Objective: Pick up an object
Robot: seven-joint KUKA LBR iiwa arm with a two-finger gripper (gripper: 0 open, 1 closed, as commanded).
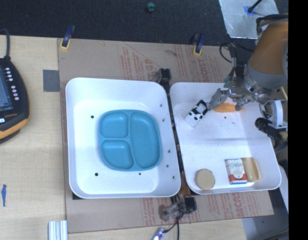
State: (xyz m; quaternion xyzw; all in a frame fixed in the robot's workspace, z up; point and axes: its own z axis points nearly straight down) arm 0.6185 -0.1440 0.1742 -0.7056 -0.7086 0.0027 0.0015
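Observation:
My gripper (229,101) hangs over the far part of the right bin (254,134), with its fingers spread open. A flat orange object (225,108) lies on the bin floor right below it, partly hidden, and I cannot tell whether the fingers touch it. Just left of the gripper lies a white block with black marks (196,112). Close to the bin's near edge rest a round tan disc (205,179) and a small red-and-white box (237,171) with a tan piece (252,169) beside it.
In the left bin (78,134) lies a blue divided plate (129,139). A black and orange handheld pendant (6,99) sits at the bench's left edge. Clamps (67,36) pin the cardboard sheet under the bins at the far side.

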